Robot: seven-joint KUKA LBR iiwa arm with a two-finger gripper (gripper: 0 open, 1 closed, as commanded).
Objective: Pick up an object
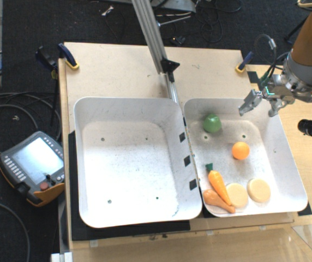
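1. Nearest the bench's front edge, in the right bin (287,162), a carrot (220,185) lay across a tan, rounded piece (215,200), touching a pale disc (237,194); a second pale disc (258,190) sat just beside it.
2. Farther back, an orange ball (240,150) rested alone mid-bin, and a green ball (213,124) lay nearer the back wall.
3. The left bin (90,119) stood alongside.
4. At the right bin's far right corner the gripper (262,103) hovered above the rim, its jaws spread apart and holding nothing.
5. Risks, as I judged them: the round balls could roll away from closing jaws; a descent near the corner could strike the bin wall; among the crowded front pieces, the jaws might catch two things or nudge them apart.
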